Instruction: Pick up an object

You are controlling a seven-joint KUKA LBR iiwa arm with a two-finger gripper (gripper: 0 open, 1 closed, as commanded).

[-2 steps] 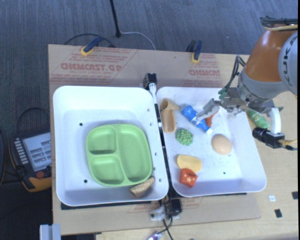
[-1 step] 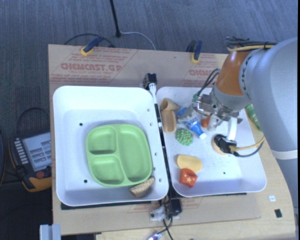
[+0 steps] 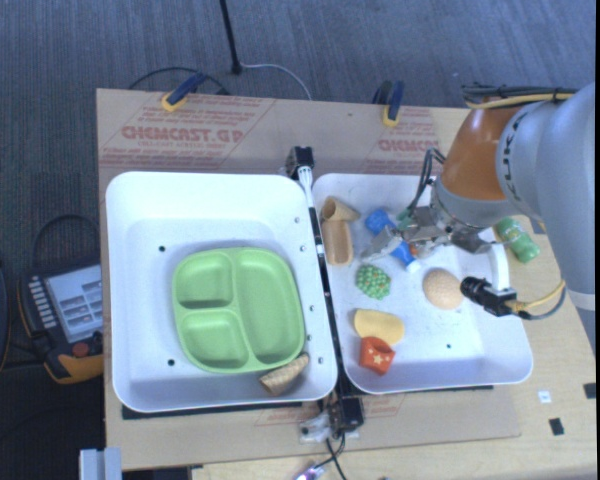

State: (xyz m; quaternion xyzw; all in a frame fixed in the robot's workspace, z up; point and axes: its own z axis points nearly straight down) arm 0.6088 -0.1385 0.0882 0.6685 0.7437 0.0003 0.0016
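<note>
My gripper (image 3: 408, 236) hangs low over the upper middle of the right bin (image 3: 480, 368), on the grey arm with its orange band. Just to its left lies a blue piece (image 3: 379, 220), and a smaller blue piece (image 3: 402, 256) sits right under it. I cannot tell whether either is touched. A green bumpy ball (image 3: 373, 282) lies below them. To the right of the ball sits a tan round object (image 3: 442, 288). A tan, bread-like item (image 3: 337, 234) lies by the bin's left wall.
A yellow piece (image 3: 378, 323) and a red piece (image 3: 377, 355) lie near the right bin's front. A green item (image 3: 518, 240) sits at its right rim. The left bin (image 3: 140, 218) holds a green divided plate (image 3: 240, 308) and a tan wedge (image 3: 285, 375).
</note>
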